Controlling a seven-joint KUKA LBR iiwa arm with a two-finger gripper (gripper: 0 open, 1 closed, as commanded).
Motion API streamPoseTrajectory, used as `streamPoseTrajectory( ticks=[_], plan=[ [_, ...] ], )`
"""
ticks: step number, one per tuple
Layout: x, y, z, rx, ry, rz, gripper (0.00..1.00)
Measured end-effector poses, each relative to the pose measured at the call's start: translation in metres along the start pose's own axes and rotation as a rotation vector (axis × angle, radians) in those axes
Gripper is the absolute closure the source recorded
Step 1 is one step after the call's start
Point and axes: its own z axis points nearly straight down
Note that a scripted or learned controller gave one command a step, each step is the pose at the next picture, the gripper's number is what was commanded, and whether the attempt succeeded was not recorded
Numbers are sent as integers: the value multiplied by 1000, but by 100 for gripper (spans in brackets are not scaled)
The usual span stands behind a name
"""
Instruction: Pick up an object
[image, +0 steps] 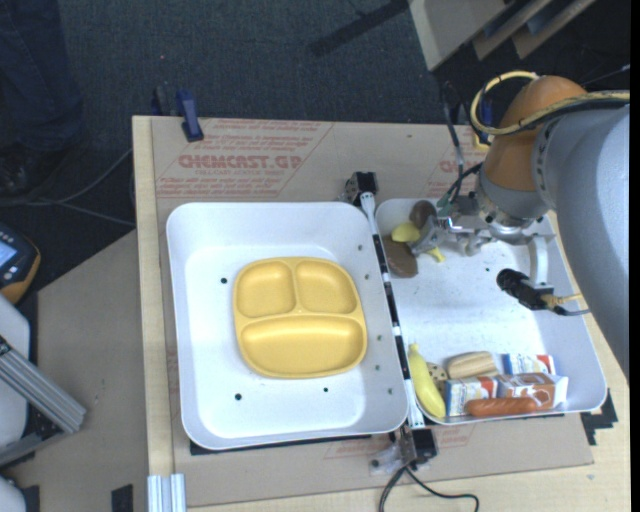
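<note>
Two white bins sit side by side: the left bin and the right bin. One yellow divided plate, one banana, one bread roll, one sausage, one small yellow piece, one brown piece.

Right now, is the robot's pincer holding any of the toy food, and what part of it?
It cannot be told. The pincer is down in the right bin, right by a small yellow piece and a brown piece, but the view doesn't show a grip.

The grey arm reaches from the right, its tool lowered.
</note>
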Motion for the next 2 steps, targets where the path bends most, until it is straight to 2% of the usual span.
streamPoseTrajectory(
  ticks=[1, 2],
  plan=[
    [11, 10, 5, 39, 3, 3, 0],
    [12, 9, -4, 40, 5, 5, 100]
  ],
)
